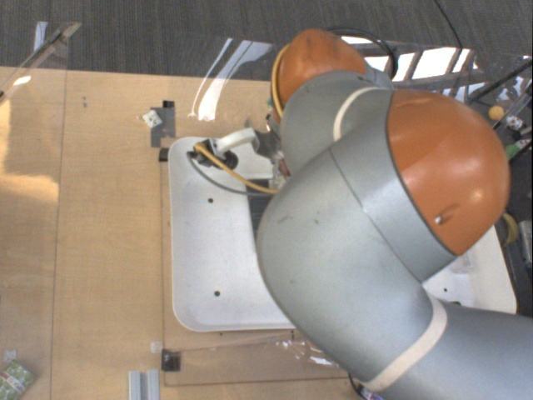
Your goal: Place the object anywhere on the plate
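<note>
A light wooden bench fills the left side, with dark grey carpet beyond its far edge. A shallow white bin with rounded corners rests on the bench. Small black brackets sit just beside the bin's far left corner and near left corner. A yellow and black cable curls over the bin's far end.

One grey arm and two white bins, the right one mostly hidden.
</note>
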`<state>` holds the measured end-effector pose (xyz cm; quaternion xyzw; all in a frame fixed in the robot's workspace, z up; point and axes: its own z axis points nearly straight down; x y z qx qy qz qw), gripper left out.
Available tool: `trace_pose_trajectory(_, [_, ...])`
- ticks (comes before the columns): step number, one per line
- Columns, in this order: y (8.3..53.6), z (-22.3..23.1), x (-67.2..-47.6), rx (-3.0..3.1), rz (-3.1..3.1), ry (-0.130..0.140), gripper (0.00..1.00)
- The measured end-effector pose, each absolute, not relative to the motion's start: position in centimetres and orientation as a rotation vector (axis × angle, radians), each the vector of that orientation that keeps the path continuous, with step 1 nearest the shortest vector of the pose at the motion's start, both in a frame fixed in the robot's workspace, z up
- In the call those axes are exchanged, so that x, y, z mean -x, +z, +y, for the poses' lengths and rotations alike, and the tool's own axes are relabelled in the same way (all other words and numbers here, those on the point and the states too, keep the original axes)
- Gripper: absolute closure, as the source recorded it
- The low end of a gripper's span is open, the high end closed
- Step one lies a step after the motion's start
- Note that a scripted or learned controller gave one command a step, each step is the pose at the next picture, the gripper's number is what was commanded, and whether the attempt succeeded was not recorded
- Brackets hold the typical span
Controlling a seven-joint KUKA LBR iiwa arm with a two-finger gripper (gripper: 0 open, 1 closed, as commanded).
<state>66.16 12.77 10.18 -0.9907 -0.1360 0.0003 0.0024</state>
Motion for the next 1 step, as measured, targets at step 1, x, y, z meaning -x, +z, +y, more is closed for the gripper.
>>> trace_pose_trajectory(1, [10.02, 17.88, -61.77, 2.976, -1.005, 0.006, 1.0])
